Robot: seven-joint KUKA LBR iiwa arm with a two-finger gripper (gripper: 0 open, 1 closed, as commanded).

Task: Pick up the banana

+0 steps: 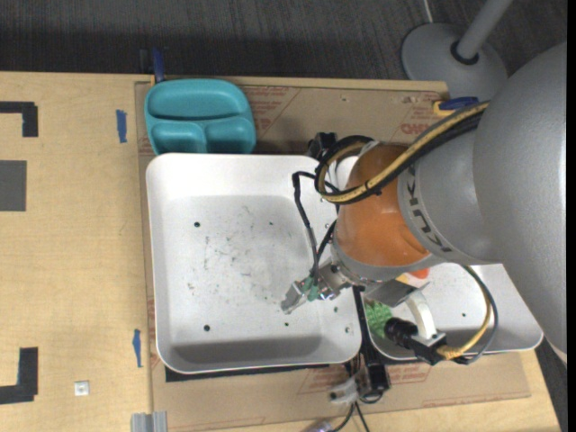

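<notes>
My gripper [300, 295] hangs low over the left white bin [216, 241], near that bin's front right corner. Its tip is small and grey with a bit of green at it, and nothing that I can make out sits between it and the bin floor. The wrist with its orange band [378, 219] and the grey arm body [504, 169] cover most of the right white bin [508, 327]. At the right bin's left edge a green object [378, 315] and a bit of an orange and white object [417, 278] peek out from under the arm.
A teal divided tray [200, 115] stands behind the left bin. Black cables [310, 201] loop off the wrist over the left bin's right wall. A cardboard-coloured bench [72, 241] spreads to the left, and a grey stand base [441, 52] sits at the back right.
</notes>
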